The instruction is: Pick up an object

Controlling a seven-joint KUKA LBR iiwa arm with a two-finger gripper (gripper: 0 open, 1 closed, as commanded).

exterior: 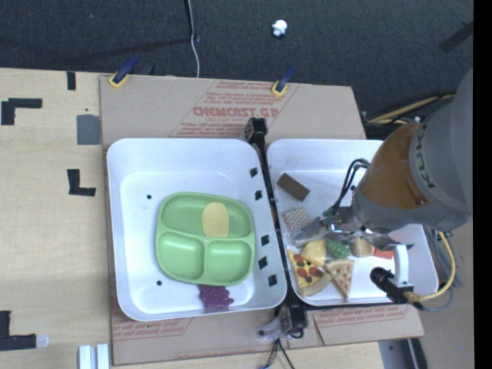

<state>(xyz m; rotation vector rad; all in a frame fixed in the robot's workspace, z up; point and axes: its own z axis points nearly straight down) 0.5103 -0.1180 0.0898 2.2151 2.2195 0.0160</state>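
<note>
Reaching: the arm (419, 179) comes in from 3 o'clock and hangs low over the right bin (323, 148), its wrist end just above the pile of toy food.
Jaws: the gripper (336, 225) sits among the pile, but its tips are lost against the clutter, so I cannot tell whether the jaws are wide, narrow or holding anything.
Step in hand: by my reading, the descent onto a target, with no lift begun.
Likely target: the yellow piece (314, 250) and the green piece (337, 246) lie just at 6 o'clock of the gripper, touching one another.
Other candidates: a pizza slice (341, 275) and a spotted piece (307, 274) at the bin's 6 o'clock edge; a brown block (292, 186) apart at 11 o'clock of the pile; a grey mesh piece (297, 219) just beside the gripper at 9 o'clock.
Left bin (131, 167): a green divided plate (184, 252) holding a yellow oval (216, 219), with a purple item (216, 297) at the plate's 6 o'clock.
Next move calls for: closing on one piece only, then a straight rise; the crowding makes a clean single grasp doubtful.
</note>
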